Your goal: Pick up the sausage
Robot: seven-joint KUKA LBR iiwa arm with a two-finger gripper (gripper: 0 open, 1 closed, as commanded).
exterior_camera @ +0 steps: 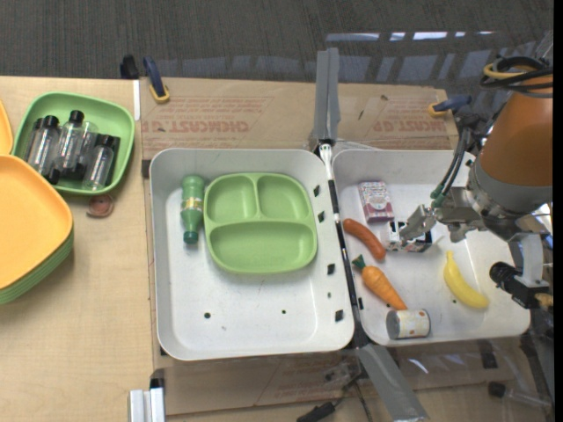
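Observation:
The sausage [364, 239], a reddish-orange curved link, lies in the right bin [501, 323] near its left wall, slanting down to the right. My gripper [413, 234] hangs low over the middle of that bin, just right of the sausage's lower end and apart from it. Nothing shows in the gripper. The grey arm with its orange band comes in from the right edge.
In the right bin also lie a carrot [383, 287] just below the sausage, a pink box [376, 200] above it, a banana [464, 281] and a small can [408, 323]. The left bin [246, 323] holds a green divided plate [260, 221] and a green bottle [192, 207].

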